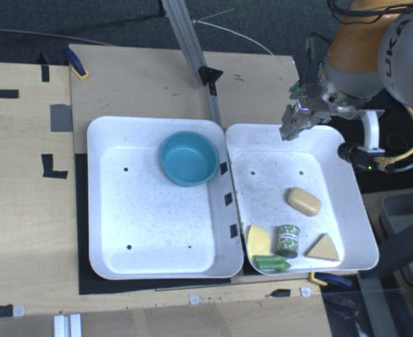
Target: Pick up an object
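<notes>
Gripper (291, 130) hangs over right bin (347, 188) far rim, objects well apart.

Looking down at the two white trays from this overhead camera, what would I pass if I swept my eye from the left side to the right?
Left bin → blue bowl → right bin → yellow piece → green can → tan wedge; the arm's end effector hangs over the right bin's far edge.
</notes>
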